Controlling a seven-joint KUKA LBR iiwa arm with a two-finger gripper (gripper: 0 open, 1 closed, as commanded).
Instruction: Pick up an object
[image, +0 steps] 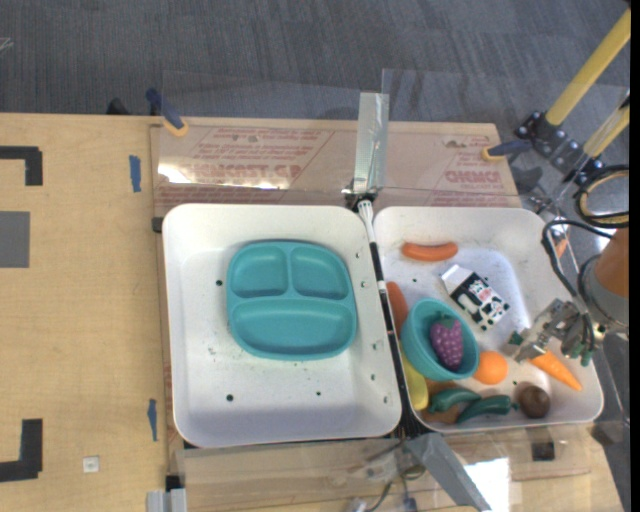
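The bench (70, 330) carries two white bins side by side; the left bin (190, 330) holds a teal divided plate (292, 300), well away from the fingers (556, 328); the right bin (470, 225) has the fingers low at its outer side, and whether they are spread or pressed together I cannot tell; just below them lies a carrot (561, 371); beside them, toward the bin's middle, an orange ball (491, 368); further that way a teal bowl (425, 335) with purple grapes (450, 342).
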